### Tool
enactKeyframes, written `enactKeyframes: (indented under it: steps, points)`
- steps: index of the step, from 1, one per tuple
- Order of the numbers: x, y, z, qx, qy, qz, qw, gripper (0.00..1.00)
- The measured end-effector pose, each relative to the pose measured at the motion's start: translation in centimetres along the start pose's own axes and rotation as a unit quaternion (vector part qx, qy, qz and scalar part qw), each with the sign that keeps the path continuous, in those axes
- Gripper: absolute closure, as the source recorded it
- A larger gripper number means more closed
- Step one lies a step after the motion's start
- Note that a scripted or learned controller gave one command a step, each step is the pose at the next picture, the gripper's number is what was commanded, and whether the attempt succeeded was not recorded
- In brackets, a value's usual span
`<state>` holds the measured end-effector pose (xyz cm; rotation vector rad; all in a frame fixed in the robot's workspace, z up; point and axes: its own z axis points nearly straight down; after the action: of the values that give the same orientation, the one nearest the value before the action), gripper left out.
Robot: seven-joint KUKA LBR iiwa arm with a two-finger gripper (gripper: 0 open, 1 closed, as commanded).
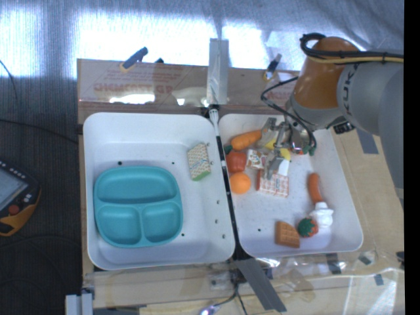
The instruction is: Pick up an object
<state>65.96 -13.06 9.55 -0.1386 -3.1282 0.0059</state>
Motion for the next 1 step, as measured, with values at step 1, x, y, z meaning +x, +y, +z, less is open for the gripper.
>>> enactKeyframes:
  steps: [1]
  points:
    - [5.37,1.33,-0.12,0.001,-0.017,-0.019,0.9997,0.00]
